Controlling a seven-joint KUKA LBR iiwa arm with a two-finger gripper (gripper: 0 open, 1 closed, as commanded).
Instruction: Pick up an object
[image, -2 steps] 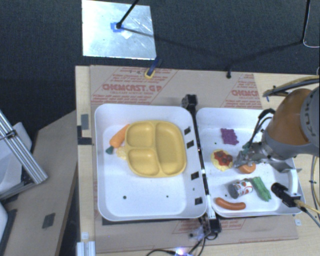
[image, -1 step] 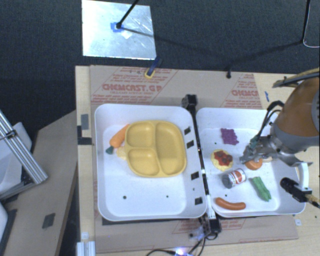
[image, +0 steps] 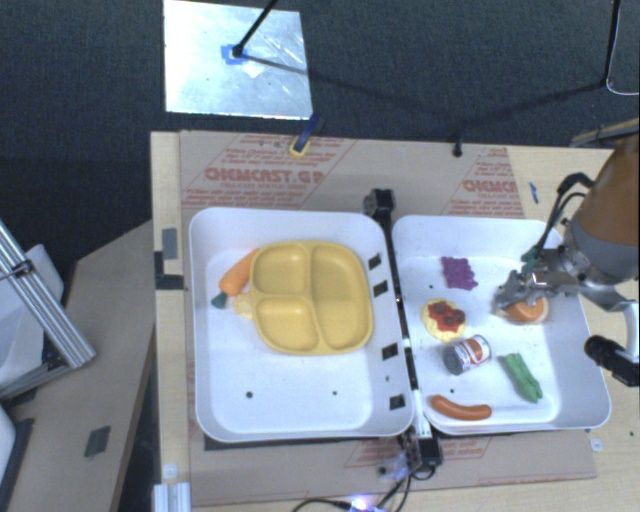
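Claw (image: 517, 293) lowered in right bin (image: 590, 345), over left edge of orange slice (image: 530, 312); grip state not discernible. Slice lies just below-right of claw. Pizza toy (image: 444, 318), can (image: 467, 353), pickle (image: 522, 376) spotted beyond.

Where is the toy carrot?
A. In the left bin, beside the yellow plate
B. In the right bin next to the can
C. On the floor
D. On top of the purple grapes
A: the toy carrot lies in the left bin, right at the left edge of the yellow plate.
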